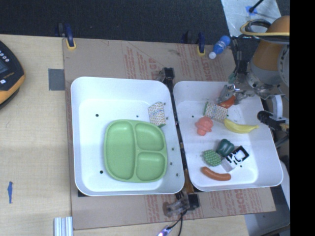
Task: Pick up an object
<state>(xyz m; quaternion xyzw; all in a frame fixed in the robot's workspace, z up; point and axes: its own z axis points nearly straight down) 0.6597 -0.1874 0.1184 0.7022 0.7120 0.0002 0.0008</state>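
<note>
Since the gripper (230,96) sits low over the red piece (227,103) at about twelve o'clock in the right bin (268,178), that piece looks like the target. Whether it lies between the fingers I cannot tell, nor how the fingers are set. Touching it at seven o'clock is a patterned block (215,111); a banana (239,127) lies near at five o'clock, a pink toy (204,125) farther at seven. A good grasp would centre on the red piece alone, then rise straight up so the block stays put.

Even overhead light, soft shadows, white bins (78,132) bright, slightly soft focus throughout.
</note>
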